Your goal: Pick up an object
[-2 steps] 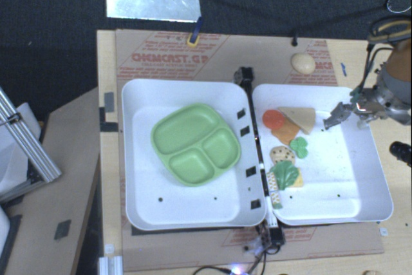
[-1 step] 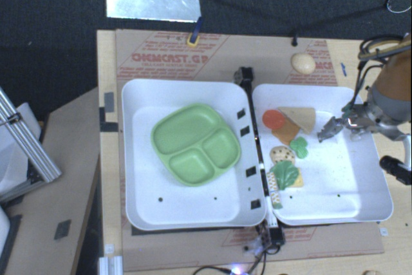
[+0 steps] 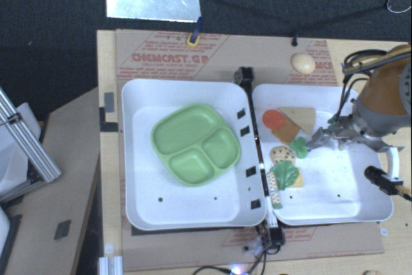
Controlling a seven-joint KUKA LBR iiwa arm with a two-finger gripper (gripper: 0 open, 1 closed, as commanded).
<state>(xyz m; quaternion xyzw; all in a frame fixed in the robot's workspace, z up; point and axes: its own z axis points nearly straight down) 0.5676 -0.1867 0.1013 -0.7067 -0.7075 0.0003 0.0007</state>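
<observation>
green toy (image 3: 299,148) at tool (image 3: 309,143) tip, right bin (image 3: 335,206)

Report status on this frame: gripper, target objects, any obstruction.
Gripper low in right white bin, at small green toy piece; grasp unconfirmed. Red round piece, tan wedge, spotted cookie crowd alongside. Green divided plate in left bin.

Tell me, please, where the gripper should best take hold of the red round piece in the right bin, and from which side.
Probably grip the red round piece across its free left part, coming from above. It lies flat and low, and its right side touches the tan pieces, so its left, toward the bin wall, looks more open.
</observation>
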